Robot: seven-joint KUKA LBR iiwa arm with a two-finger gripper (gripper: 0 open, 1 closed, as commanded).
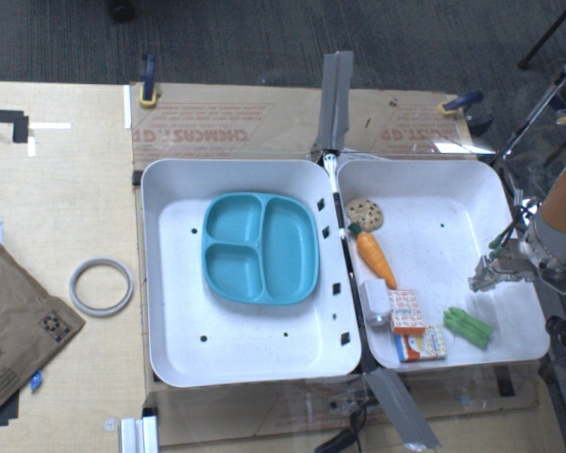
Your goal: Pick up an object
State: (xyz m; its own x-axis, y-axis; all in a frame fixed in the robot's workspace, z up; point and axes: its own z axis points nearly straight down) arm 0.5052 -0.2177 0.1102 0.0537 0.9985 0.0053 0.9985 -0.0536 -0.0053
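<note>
Dark carpet lies beyond the bench, and cardboard [264,121] under the two white bins is clipped down at its far edge.

Left bin [170,347]: holds one teal divided plate [261,248], lying flat near the middle. Three compartments, all bare.

Right bin [453,196]: holds five items, all along the left and near sides.
- Cookie [365,214], against the left wall, farthest back.
- Carrot [376,259], just in front of the cookie, touching or nearly touching it, angled toward the near right.
- Small grey item [373,302], by the left wall below the carrot; too unclear to name.
- Carton [407,312], red and white, just right of the grey item.
- Second small box [422,345], orange and blue, touching the carton's near end.
- Green item [468,327], right of the boxes, apart from them.

My pincer [491,275] hangs over the right side of the right bin, near the right wall. Its tips point left and down and stand spread, with nothing between them. It is above and right of the green item, not touching it.

Outside the bins, left: a tape ring [101,285] and a brown paper bag [14,324] on the bench.
</note>
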